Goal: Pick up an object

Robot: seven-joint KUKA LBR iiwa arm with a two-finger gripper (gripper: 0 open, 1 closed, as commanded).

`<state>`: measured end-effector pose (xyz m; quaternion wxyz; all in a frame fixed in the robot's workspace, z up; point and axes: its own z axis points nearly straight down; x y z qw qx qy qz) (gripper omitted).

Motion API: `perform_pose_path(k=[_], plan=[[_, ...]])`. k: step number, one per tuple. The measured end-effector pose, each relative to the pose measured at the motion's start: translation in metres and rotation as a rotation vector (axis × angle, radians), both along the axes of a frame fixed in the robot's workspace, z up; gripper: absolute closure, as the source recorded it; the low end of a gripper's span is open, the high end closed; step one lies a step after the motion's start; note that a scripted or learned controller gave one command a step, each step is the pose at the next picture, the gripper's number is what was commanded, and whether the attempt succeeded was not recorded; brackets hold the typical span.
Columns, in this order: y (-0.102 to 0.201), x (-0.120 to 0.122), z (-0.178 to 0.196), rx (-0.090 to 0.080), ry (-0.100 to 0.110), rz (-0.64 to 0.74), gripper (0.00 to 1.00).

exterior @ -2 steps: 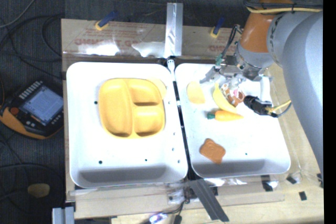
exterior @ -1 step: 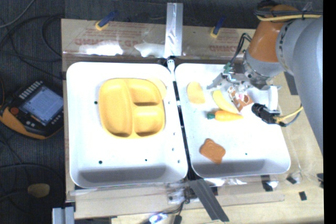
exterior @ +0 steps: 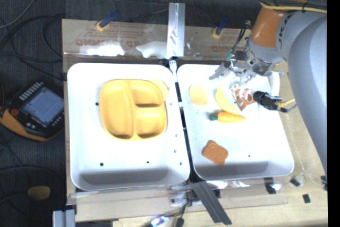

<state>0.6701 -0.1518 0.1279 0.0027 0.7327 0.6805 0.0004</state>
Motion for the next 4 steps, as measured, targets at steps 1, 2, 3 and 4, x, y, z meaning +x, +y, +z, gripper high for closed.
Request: perform_pose_path(k=[1,2,3,4], plan=[[-0.010,-0.035,-0.014,-0.009,-0.029,0.095,0.00],[0.023,-0.063,-0.038,-0.005,-0.009,0.260,0.00],[0.024,-0.064,-0.031,0.001,-0.005,0.259,1.00],[0.108,-0.052,0.053,0.003,0.009,0.268,1.00]])
